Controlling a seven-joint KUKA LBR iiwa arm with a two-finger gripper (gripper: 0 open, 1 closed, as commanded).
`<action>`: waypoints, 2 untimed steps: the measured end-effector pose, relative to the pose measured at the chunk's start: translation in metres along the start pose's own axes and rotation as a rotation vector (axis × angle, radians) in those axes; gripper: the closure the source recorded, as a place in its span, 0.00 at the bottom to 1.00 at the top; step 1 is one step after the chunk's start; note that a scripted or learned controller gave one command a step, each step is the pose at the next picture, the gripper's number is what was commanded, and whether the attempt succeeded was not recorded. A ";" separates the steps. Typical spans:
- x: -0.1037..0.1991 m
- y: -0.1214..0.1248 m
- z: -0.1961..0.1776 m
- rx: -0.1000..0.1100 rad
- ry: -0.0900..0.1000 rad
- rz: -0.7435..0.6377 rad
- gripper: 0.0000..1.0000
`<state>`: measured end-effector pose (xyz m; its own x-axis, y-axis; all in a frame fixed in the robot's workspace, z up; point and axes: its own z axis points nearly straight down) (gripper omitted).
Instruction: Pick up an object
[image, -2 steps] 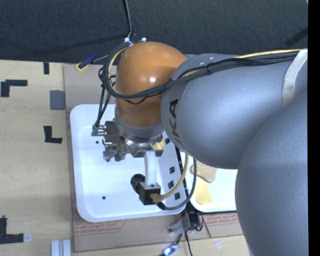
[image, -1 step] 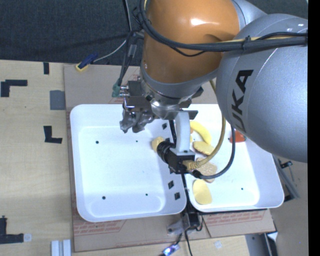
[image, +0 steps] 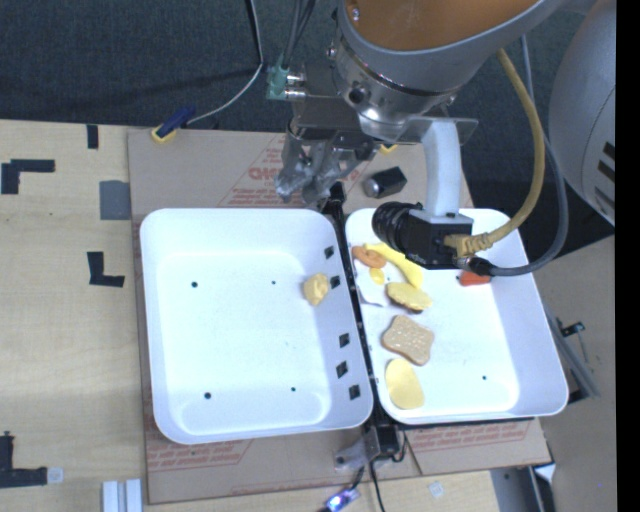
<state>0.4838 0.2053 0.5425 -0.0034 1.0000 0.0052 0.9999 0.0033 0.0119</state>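
Two shallow white bins sit side by side on a cardboard sheet (image: 200, 180) over the worktop (image: 60, 300).

The left bin (image: 240, 400) holds one small yellowish lump (image: 316, 288), near its right wall, about midway up. Small dark dots mark the bin floor.

The right bin (image: 500, 350) carries a cluster along its left side. From top to bottom: a small orange piece (image: 368, 257), a yellow banana-like strip (image: 402, 265) partly under the dark wrist hardware, a tan rounded piece (image: 408, 297), a brown toast-like slice (image: 408, 339), and a pale yellow oval (image: 404, 385) nearest the front rim. The tan piece and the toast slice lie just beside each other; whether they touch is hard to tell. A small red-orange item (image: 474, 278) lies further right, partly covered by the cable.

The arm (image: 430, 40) enters from the top right, its orange band cut off by the frame's top edge. The gripper (image: 312, 180) hangs above the back rim where the two bins meet, over cardboard rather than inside either bin. Its metal parts blur against the printed cardboard, so I cannot tell how wide it stands. Nothing is visibly held in it.

A black cylindrical unit (image: 415, 235) with a white post (image: 443, 170) overlaps the right bin's back edge, hiding that corner.
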 end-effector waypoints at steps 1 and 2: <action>0.029 -0.004 0.158 0.028 -0.013 -0.001 1.00; 0.014 0.000 0.026 0.000 0.001 0.001 1.00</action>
<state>0.4839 0.2196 0.5168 -0.0025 1.0000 0.0058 0.9999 0.0024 0.0119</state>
